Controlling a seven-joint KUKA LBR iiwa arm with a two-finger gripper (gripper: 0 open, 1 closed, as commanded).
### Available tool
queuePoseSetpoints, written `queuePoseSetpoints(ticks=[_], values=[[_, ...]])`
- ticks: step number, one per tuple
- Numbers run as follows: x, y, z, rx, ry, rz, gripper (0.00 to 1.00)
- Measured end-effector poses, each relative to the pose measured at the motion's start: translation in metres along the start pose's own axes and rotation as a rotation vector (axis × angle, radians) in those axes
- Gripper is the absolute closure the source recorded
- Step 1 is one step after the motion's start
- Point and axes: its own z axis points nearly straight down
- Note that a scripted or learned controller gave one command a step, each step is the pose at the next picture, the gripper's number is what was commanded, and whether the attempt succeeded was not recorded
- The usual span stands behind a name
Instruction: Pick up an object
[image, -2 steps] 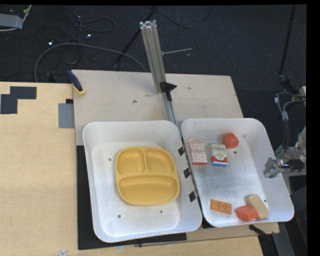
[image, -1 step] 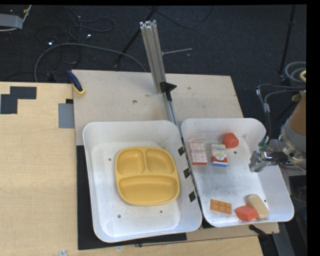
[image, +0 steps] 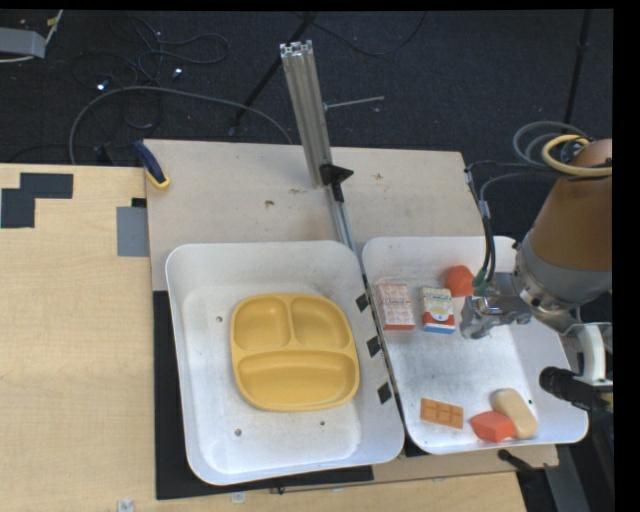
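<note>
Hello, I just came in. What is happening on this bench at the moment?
A grey robot arm reaches in from the right over the right bin, where it should pick up an object. Its gripper hangs low beside two small cartons, close to a red-orange piece, with nothing visibly held. Nearer the front lie a waffle-like biscuit, a red piece and a pale bread-like roll. The left bin holds a yellow divided plate.

Smooth matt-yellow plastic tray (image: 294, 351) — scuffed white plastic bins (image: 200, 440), pale wood-grain bench (image: 70, 330), ribbed metal post (image: 308, 110).
</note>
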Motion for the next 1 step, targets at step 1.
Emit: queuePoseSetpoints(ticks=[1], values=[[0.0474, 0.0217, -0.0073, -0.003, -0.001, -0.001, 1.0]])
